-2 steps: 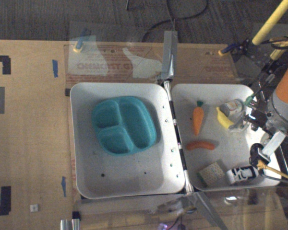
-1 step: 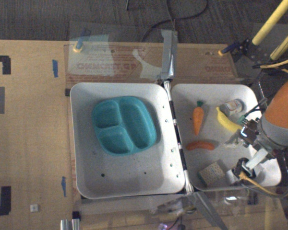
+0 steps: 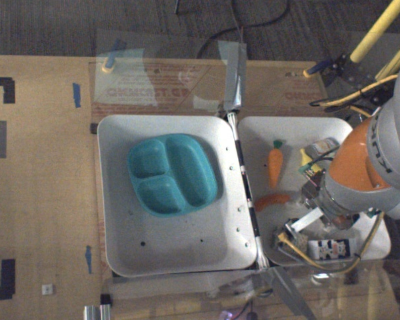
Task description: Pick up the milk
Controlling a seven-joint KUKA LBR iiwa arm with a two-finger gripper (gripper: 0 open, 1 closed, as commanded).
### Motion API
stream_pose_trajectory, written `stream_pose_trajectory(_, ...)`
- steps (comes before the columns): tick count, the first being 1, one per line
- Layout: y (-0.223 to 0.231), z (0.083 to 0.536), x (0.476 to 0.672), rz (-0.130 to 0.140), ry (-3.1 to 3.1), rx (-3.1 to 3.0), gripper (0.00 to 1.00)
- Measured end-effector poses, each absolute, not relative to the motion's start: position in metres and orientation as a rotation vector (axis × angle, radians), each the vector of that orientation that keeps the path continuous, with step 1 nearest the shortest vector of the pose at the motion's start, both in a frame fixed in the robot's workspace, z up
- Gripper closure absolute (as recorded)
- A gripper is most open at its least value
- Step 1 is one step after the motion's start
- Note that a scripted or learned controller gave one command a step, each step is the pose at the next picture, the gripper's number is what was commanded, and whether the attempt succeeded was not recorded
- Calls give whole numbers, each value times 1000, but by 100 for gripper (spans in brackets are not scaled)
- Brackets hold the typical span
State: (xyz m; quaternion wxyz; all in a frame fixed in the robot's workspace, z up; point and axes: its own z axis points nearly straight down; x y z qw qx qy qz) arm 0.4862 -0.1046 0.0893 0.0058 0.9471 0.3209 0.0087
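The milk [image 3: 331, 249] is a small white carton with dark print, lying on its side at the near edge of the right bin [image 3: 260, 135]. My gripper [image 3: 318, 227] hangs low over that bin, just behind and to the left of the carton. The grey arm with its orange band [image 3: 360, 162] covers the gripper from above. Nothing shows as held.
In the right bin lie an orange carrot [image 3: 275, 165], a red-orange sausage-like piece [image 3: 273, 200] and a grey and yellow item [image 3: 318, 150] at the back by the arm. The left bin [image 3: 120, 239] holds a teal divided plate [image 3: 173, 173].
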Motion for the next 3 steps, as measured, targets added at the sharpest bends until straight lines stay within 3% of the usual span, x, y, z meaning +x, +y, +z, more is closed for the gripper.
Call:
stream_pose_trajectory(1, -113, 276, 483, -9, 885, 3016, 0)
stream_pose_trajectory(2, -102, 137, 491, -10, 1248, 2888, 0)
stream_pose_trajectory(3, -102, 229, 479, -8, 1338, 2845, 0)
